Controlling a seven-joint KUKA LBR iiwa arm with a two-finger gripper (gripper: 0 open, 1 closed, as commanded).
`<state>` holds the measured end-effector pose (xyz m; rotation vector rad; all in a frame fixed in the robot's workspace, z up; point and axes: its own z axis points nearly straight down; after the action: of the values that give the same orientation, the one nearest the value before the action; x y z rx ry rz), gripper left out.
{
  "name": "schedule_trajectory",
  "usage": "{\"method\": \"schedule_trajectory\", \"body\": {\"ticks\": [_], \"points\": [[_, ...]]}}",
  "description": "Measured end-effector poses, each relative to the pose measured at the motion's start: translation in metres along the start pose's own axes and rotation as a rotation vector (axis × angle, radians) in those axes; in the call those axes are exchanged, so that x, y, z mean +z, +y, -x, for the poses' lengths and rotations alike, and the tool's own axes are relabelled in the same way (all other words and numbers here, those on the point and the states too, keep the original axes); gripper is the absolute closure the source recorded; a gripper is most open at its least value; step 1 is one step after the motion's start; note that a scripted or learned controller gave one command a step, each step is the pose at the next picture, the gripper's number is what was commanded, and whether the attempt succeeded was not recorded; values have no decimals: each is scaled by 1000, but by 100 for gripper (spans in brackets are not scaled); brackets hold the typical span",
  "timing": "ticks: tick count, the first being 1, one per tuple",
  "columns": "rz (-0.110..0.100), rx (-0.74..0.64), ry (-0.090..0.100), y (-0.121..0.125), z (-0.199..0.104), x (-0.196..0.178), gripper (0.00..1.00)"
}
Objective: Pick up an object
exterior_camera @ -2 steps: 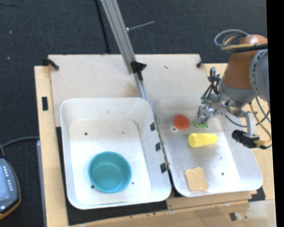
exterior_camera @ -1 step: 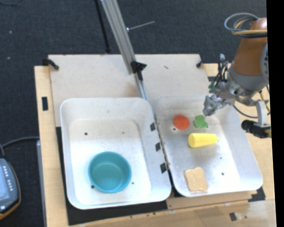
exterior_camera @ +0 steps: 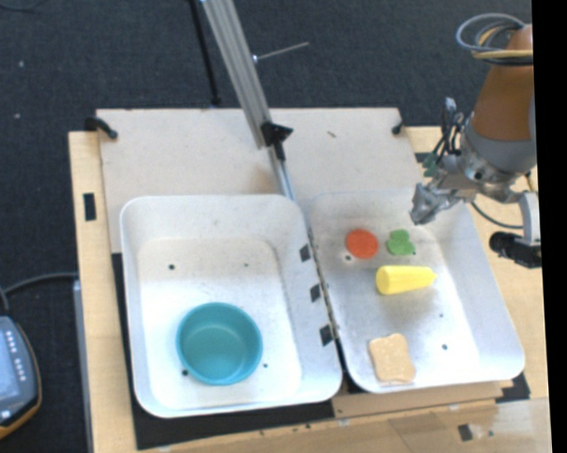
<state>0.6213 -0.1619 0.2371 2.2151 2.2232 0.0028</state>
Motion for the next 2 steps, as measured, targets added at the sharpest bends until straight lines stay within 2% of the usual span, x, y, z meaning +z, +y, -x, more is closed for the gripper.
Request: {"method": "schedule_trajectory", "body": {"ticks": [1,2], "points": [[-2,-3,2,-11,-60,-5,100],[-2,-4,3,-20,-106,-13,100]]}}
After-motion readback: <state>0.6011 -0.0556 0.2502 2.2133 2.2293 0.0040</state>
